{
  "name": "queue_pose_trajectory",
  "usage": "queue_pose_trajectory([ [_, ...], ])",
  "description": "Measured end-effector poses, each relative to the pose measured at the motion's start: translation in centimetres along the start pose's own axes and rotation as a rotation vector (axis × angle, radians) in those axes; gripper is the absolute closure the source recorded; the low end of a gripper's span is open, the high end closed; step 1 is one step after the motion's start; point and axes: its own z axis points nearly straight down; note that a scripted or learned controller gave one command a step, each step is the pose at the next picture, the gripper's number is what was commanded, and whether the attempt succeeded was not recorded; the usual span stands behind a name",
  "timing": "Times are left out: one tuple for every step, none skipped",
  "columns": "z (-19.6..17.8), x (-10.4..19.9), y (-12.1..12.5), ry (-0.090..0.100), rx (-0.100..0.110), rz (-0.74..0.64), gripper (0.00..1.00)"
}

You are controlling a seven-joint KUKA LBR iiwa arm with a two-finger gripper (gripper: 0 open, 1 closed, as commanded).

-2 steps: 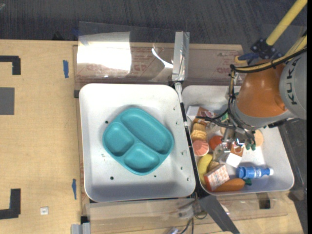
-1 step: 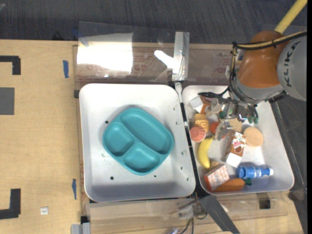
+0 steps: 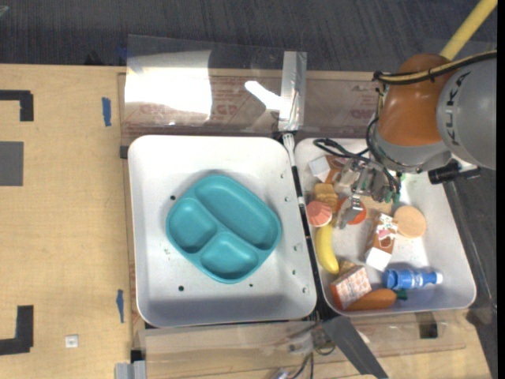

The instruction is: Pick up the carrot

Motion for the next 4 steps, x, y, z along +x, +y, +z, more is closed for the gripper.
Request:
queue_pose_trajectory([
  [-1.3, -0.8, 0.2, -0.044, -0.003, 0.002, 1.00],
  [-10.1, 0.4, 1.3, -0.058, -0.008, 0.070, 1.00],
  [-6.7, 2.2, 0.2, -0.039, -0.016, 0.590, 1.00],
  [-12.0, -1.6, 0.0, -0.046, -0.025, 0.850, 1.00],
])
